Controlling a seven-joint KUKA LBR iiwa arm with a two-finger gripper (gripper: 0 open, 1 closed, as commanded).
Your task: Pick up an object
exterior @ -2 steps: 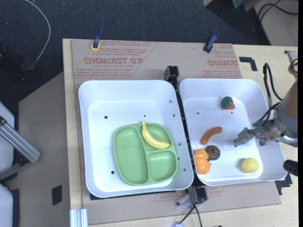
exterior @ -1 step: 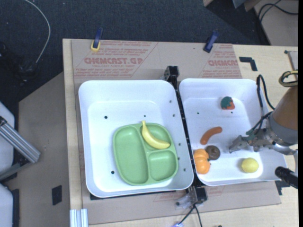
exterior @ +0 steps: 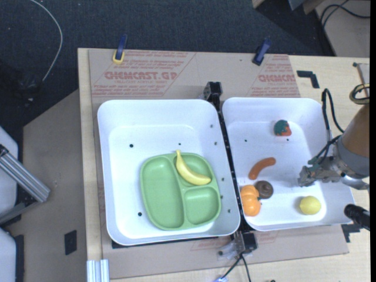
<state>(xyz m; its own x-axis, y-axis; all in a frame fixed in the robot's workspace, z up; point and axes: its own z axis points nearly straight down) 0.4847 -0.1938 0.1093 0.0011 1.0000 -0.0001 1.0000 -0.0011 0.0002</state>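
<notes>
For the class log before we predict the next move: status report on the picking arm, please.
Gripper low over right bin, nothing seen between fingers. Nearest thing: lemon, just below it, untouched. Sausage and orange further left. Nothing in the way.

It looks like a robotics lab: a worktop (exterior: 176,78) of protective board held by clamps (exterior: 119,50), loose cables (exterior: 41,10) on dark carpet at 11 o'clock

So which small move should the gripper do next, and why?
Probably move a little toward the lemon and descend: the gripper sits just above it in the right bin, with nothing between its fingers, and the lemon lies apart from other items.
</notes>
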